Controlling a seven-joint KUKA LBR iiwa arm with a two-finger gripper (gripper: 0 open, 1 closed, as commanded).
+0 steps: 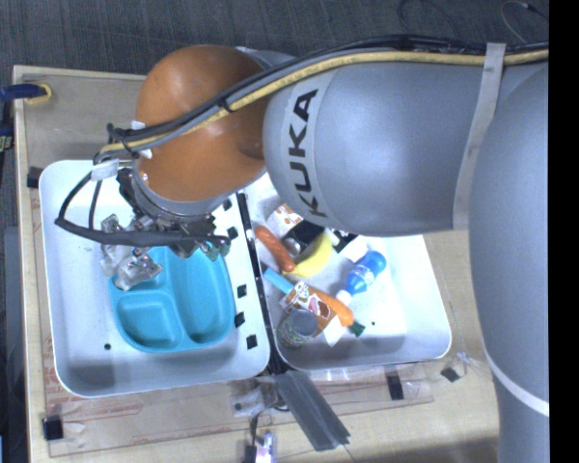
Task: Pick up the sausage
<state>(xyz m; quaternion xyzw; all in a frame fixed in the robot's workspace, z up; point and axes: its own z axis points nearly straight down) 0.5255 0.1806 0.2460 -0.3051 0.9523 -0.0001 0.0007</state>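
Found nearest a round tin (297, 328) and a carrot (333, 307), crowded at the front of the right bin (425, 340). Located the sausage (273, 245) further back there, slanted just beside the dividing wall and against a yellow item (318, 252); probably awkward to reach. Saw the gripper (135, 263) over the left bin (68, 355), at the far corner of a blue divided tray (174, 307), well apart from the sausage. Could not judge its opening, nor any hold.

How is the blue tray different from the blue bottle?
The blue tray lies in the left bin, under the gripper; the blue bottle lies in the right bin among other toys. The tray is wide, flat and all turquoise, with two hollows; the bottle is slim, with a darker blue cap and pale body. Both are blue.
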